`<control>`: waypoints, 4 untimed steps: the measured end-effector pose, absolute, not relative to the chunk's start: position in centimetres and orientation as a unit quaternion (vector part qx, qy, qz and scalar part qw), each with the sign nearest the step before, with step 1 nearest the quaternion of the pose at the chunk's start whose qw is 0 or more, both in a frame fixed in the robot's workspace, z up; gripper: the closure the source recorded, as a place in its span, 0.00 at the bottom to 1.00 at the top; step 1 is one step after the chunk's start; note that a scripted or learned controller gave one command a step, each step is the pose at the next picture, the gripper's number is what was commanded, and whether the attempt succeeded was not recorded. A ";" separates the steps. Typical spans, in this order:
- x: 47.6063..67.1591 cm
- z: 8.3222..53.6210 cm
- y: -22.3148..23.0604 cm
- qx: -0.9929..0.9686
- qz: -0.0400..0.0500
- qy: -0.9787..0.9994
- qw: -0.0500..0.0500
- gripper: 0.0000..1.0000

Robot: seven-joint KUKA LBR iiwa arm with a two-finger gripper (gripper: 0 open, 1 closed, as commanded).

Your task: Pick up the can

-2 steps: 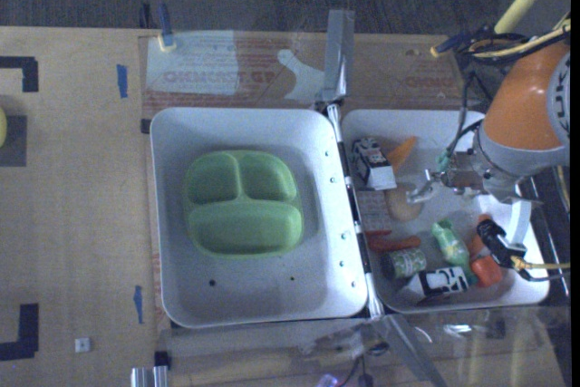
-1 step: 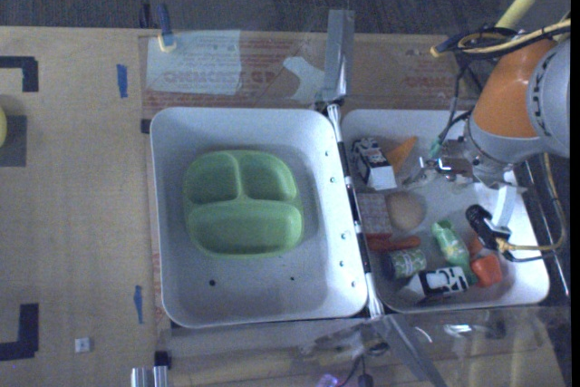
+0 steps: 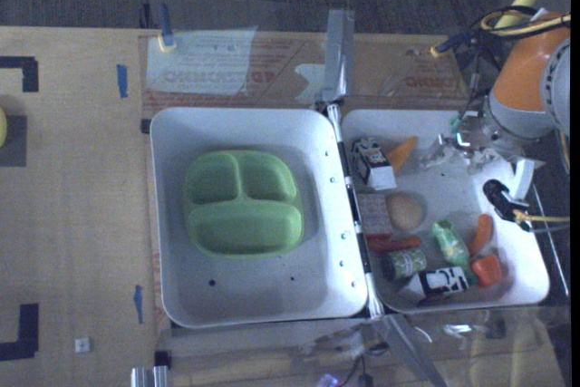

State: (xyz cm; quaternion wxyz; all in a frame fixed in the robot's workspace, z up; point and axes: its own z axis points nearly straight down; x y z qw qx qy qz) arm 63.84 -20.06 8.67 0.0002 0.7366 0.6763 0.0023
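The can (image 3: 404, 264) lies on its side near the front of the right bin (image 3: 540, 281). It is small and dark green. A red pepper (image 3: 392, 242) lies just behind it, and a black and white box (image 3: 443, 282) lies just beside it toward the front. A green packet (image 3: 448, 241) and a tan round thing (image 3: 405, 211) are near it too.

The hand (image 3: 471, 142) hangs over the back of the right bin, well apart from the can. It holds nothing. It is too small and blurry to tell how it is set, so no one can say.

The left bin (image 3: 168, 195) holds a green tray (image 3: 243, 202) with three parts.

It looks like the pick has not started yet. The arm is at the reaching step. Next, the hand would need to go toward the front of the bin and come down over the can. It should grab across the round sides. The things packed close around the can could get in the way.
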 end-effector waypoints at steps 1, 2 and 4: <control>64.0 9.8 -20.0 0.736 0.002 0.677 0.003 1.00; 63.6 22.6 -17.9 0.819 0.000 0.573 0.001 1.00; 62.1 8.6 -18.3 0.793 0.001 0.609 0.001 0.00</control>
